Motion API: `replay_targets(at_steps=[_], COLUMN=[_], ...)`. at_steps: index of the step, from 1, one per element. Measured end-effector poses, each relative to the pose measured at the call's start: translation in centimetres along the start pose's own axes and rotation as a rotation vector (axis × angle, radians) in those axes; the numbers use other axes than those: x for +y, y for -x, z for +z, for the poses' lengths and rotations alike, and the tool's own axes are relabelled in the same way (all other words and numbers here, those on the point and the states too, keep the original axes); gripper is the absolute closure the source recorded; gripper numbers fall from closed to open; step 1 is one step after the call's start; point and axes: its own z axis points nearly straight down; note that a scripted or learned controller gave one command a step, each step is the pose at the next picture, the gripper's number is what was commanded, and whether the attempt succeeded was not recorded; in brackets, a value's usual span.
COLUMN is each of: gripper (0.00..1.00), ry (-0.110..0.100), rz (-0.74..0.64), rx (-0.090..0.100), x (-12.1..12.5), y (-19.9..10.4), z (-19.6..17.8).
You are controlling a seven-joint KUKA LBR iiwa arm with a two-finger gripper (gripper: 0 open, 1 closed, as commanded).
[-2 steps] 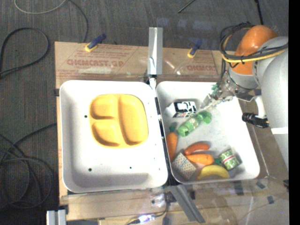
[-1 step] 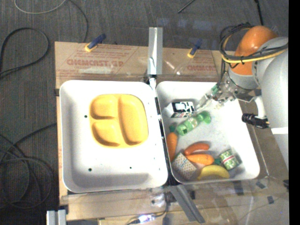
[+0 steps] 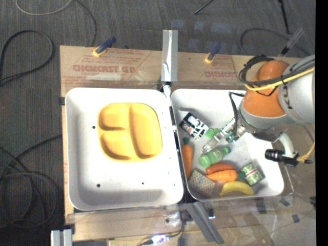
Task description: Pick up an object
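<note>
The gripper (image 3: 229,133) was small and partly blurred where it reached into the right bin (image 3: 266,188), and whether it was released or clenched could not be told. It hung just above a green-capped clear bottle (image 3: 215,152) lying tilted near the bin's middle; contact between them was too fine to make out. The grey arm (image 3: 300,94), cut off at the right edge, entered from that side with its orange band (image 3: 264,99) over the bin's upper right, and black and yellow cables looped above it. Around the bottle lay a black-and-white packet (image 3: 193,125), a carrot (image 3: 187,158) against the left wall, a red-orange vegetable (image 3: 221,171), a banana (image 3: 237,189), a small green can (image 3: 252,173) and a grey-brown wedge (image 3: 201,183). The left bin (image 3: 82,183) held a yellow divided tray (image 3: 130,131). Both bins sat on a brown board surface (image 3: 118,68) with two clamps, above dark carpet strewn with cables.
</note>
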Motion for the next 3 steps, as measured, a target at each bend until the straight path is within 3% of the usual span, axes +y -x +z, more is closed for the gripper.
replay_targets(at_steps=[1, 2, 3], gripper=[0.00, 0.00, 0.00], ry=[0.000, 0.003, 0.001], rz=[0.000, -0.037, -0.219], rx=[0.000, -0.001, -0.001], x=[0.0, 0.6, 0.6], y=[0.0, 4.2, -1.9], z=[0.0, 0.1, 0.0])
